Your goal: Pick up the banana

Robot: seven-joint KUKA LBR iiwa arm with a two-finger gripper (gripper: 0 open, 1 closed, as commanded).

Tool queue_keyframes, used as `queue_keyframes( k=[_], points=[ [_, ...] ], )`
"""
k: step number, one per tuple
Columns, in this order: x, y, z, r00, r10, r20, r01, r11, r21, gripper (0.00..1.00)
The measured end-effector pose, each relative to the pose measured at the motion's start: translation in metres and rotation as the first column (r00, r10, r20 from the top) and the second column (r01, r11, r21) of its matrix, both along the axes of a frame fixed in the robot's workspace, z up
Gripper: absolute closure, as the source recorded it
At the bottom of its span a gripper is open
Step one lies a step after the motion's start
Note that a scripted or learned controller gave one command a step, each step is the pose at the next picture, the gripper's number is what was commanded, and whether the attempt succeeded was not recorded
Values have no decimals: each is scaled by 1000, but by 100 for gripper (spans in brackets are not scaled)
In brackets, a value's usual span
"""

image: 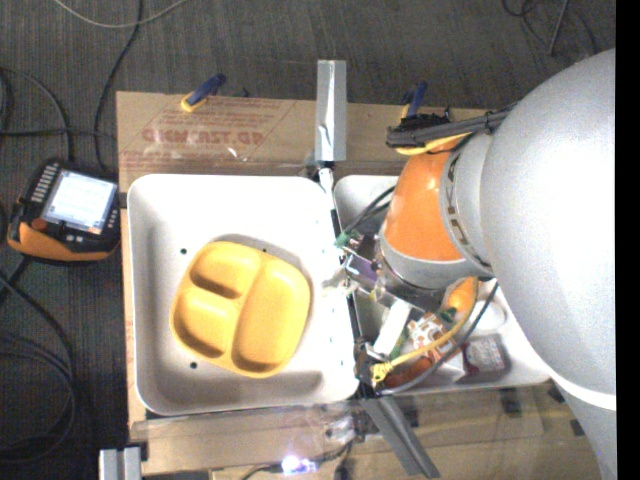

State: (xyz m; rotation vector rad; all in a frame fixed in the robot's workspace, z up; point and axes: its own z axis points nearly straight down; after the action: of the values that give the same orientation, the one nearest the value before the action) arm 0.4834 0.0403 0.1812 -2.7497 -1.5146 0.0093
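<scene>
Banana (461, 296) under arm (440, 218), yellow tray (242, 306) in left bin (150, 268)

We cannot make out the gripper's fingers; the arm (500, 198) covers them and most of the right bin (360, 193). Its grey bulk runs off the right edge. Small items (425, 343) crowd that bin's near corner, tangled and half hidden, so we cannot tell whether a banana is among them. A cable (100, 8) leaves the top edge.

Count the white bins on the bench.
2. The left bin holds a yellow divided tray; the right bin lies beside it, mostly covered by the arm.
</scene>
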Motion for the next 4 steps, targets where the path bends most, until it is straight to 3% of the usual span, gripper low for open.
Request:
queue_keyframes(
  k=[1,2,3,4],
  points=[
    [1,-36,70,998,64,2,-64,998,-4,0],
    [1,-61,110,995,104,2,-104,995,-3,0],
    [-1,6,0,998,60,-2,-60,998,0,0],
    [-1,6,6,998,58,-8,-58,998,-1,100]
  ],
)
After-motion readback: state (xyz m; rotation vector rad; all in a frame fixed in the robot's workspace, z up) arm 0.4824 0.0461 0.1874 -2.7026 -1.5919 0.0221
